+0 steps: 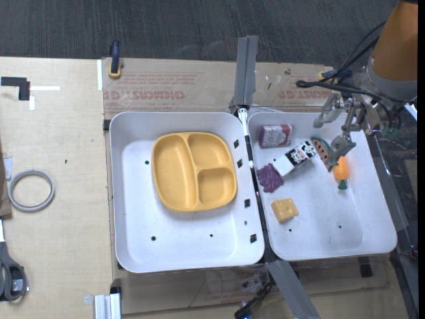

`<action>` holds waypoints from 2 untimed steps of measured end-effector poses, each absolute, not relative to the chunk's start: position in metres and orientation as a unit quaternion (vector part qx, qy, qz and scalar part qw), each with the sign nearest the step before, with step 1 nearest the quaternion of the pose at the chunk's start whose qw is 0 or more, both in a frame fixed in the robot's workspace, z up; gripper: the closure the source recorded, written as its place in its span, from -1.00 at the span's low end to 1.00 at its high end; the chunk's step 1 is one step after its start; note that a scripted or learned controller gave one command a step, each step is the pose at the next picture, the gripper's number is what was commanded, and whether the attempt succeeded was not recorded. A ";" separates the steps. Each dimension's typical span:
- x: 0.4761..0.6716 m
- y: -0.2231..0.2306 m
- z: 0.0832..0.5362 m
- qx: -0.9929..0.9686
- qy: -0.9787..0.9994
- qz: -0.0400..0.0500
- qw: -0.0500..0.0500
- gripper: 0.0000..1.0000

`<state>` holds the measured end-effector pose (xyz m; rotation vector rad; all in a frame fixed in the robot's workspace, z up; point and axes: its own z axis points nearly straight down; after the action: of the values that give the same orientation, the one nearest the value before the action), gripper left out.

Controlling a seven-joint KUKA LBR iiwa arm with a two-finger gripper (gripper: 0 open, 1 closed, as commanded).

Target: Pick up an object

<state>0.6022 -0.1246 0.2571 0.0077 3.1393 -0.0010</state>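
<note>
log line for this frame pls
phase: approach | gripper: above right bin, by carrot toy | nothing held | left bin: yellow plate

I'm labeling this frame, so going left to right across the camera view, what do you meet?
Scissors → tape roll → yellow plate → purple toy → cheese cube → black-and-white toy → carrot.

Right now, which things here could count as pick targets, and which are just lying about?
Job:
gripper
carrot toy
watermelon slice toy
black-and-white block
purple toy
cheese cube
pink packet
yellow divided plate

Lying about:
tape roll
scissors
</note>
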 end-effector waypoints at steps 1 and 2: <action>0.606 -0.055 0.239 -0.101 0.995 0.000 0.001 -1.00; 0.623 -0.141 0.163 -0.098 0.995 0.000 0.001 -1.00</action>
<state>0.6231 -0.1410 0.1626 -0.3079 3.1246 -0.0001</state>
